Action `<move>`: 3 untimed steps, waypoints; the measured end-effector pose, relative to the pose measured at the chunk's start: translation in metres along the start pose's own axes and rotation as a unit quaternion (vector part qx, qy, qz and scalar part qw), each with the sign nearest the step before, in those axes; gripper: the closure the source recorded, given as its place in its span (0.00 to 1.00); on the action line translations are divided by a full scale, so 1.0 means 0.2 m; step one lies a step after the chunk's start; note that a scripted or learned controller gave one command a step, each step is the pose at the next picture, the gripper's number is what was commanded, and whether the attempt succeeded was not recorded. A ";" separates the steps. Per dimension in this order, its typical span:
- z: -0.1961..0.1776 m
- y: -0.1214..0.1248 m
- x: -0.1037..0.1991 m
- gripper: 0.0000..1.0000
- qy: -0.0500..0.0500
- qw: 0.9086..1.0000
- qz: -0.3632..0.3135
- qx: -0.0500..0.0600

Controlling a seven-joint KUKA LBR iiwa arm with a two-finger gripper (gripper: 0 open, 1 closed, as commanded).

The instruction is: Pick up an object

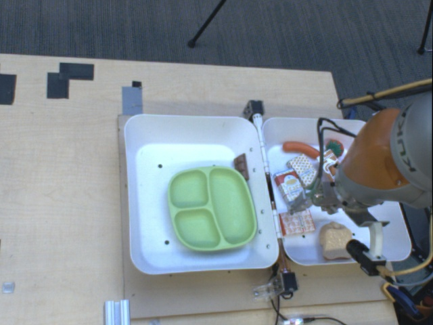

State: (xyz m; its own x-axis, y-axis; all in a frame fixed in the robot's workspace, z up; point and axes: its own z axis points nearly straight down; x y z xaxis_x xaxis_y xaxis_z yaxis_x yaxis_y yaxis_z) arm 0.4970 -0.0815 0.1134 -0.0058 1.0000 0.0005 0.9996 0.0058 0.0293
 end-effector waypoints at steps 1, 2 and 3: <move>0.12 -0.02 0.00 0.00 0.000 1.000 0.002 0.005; 0.05 -0.01 -0.01 1.00 -0.002 1.000 0.001 0.001; 0.05 -0.01 -0.01 0.00 -0.002 1.000 0.001 0.001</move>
